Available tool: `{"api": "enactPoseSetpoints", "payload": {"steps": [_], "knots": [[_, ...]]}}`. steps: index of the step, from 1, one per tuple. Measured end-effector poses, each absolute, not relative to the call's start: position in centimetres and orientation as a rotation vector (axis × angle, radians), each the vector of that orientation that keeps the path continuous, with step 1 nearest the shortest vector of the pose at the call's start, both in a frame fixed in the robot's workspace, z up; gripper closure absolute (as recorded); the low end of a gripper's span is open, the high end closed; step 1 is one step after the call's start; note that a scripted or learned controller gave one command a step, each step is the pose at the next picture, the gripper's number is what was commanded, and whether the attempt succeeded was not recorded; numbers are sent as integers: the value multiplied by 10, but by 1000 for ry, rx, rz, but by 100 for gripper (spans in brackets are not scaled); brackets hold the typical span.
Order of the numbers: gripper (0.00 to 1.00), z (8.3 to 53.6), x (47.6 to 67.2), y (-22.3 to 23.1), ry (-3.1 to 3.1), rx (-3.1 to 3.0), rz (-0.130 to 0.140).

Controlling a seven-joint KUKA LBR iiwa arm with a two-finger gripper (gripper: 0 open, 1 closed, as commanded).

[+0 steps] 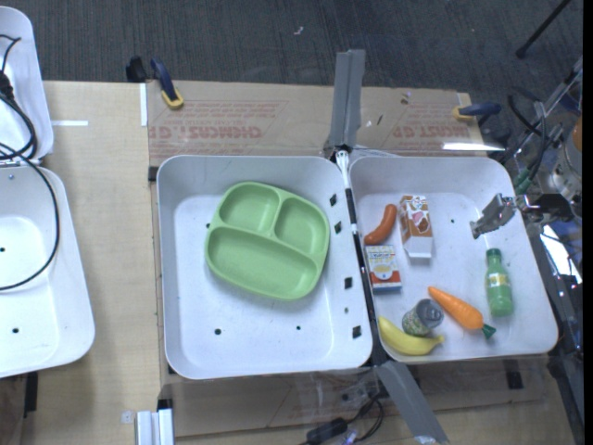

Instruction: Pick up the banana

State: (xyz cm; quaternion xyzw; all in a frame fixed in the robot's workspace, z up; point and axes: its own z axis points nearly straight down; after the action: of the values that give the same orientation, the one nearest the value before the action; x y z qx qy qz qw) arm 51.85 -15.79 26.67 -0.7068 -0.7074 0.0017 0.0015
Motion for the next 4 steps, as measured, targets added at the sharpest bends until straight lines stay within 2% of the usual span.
{"api": "enactPoseSetpoints", "payload": {"steps": [1,2,3,4], "knots": [[0,309,497,-96,-2106,-2330,4],[0,318,478,-46,-2107,-2327,6],[0,229,478,1,-2248,-2191,6],[0,278,478,-77,-2292,-2147,4]]}}
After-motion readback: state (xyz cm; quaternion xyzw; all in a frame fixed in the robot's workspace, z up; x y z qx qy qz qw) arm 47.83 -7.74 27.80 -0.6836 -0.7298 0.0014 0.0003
